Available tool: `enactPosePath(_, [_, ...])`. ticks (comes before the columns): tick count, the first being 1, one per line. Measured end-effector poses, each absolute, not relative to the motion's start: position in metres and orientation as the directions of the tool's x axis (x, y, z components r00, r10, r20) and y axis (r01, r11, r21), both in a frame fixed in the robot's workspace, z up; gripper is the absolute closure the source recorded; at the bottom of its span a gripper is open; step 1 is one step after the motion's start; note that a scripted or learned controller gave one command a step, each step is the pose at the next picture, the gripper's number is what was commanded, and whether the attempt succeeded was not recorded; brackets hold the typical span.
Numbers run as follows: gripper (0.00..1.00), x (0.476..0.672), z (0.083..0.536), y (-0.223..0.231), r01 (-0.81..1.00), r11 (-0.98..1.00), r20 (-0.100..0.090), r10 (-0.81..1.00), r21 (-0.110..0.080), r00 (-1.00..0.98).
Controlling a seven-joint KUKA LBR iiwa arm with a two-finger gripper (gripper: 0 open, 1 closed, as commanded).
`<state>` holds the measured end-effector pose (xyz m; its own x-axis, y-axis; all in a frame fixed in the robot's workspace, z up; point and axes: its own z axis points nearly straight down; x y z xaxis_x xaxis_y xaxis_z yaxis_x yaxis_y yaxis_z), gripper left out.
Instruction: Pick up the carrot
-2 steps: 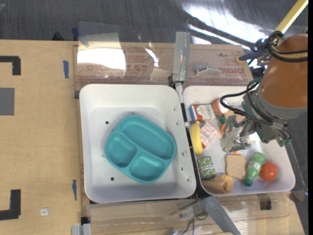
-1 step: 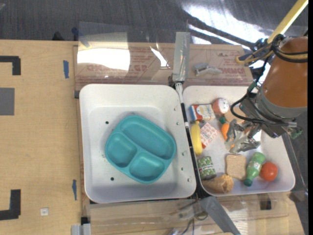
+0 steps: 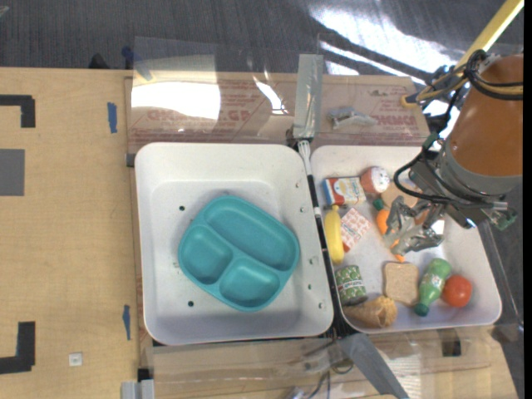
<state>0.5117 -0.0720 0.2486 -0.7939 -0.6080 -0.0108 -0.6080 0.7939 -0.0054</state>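
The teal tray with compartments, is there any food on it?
No. The teal tray sits bare in the left bin; the food items all lie in the right bin.

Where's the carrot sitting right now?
In the right bin, upper middle: the carrot lies just left of the gripper, below the round red-and-white item.

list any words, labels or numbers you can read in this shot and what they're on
No text can be read.
Red print on the clear panel behind the bins: too faint and glared.
Label on the small carton in the right bin: blurred.
Label on the green can: too small.
Label on the green bottle: too small.
Pattern on the red-and-white packet: no legible letters.
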Motion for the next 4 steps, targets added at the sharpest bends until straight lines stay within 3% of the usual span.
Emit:
enactPosePath(1, [1.00, 0.514, 0.259, -0.071, -0.607, 0.795, -0.017, -0.607, -0.009, -0.794])
enactPosePath(2, [1.00, 0.525, 0.298, -0.180, -0.760, 0.650, -0.004, -0.760, -0.008, -0.650])
enactPosePath(3, [1.00, 0.532, 0.330, -0.223, -0.851, 0.525, -0.004, -0.851, -0.008, -0.525])
enactPosePath(4, [0.00, 0.532, 0.330, -0.223, -0.852, 0.524, -0.005, -0.852, -0.007, -0.524])
